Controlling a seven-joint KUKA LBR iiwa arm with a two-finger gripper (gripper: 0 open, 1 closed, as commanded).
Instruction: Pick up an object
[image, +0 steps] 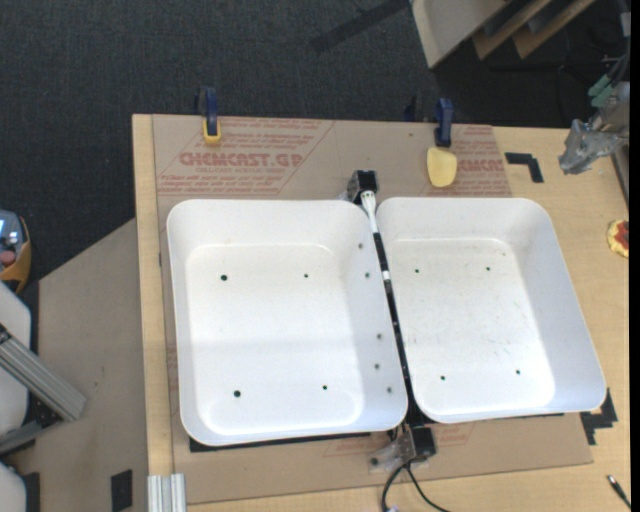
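Note:
A small pale yellow object (441, 166) lies on the brown board just behind the right bin's far rim. The left white bin (270, 320) and the right white bin (490, 310) sit side by side, showing bare white floors with a few small dark dots.
A black strip (385, 290) runs between the bins, with a cable at its near end (405, 455). Two blue clamps (209, 105) (443, 118) grip the board's far edge. A grey metal piece (590, 145) and a red-yellow item (620, 237) sit at the right.

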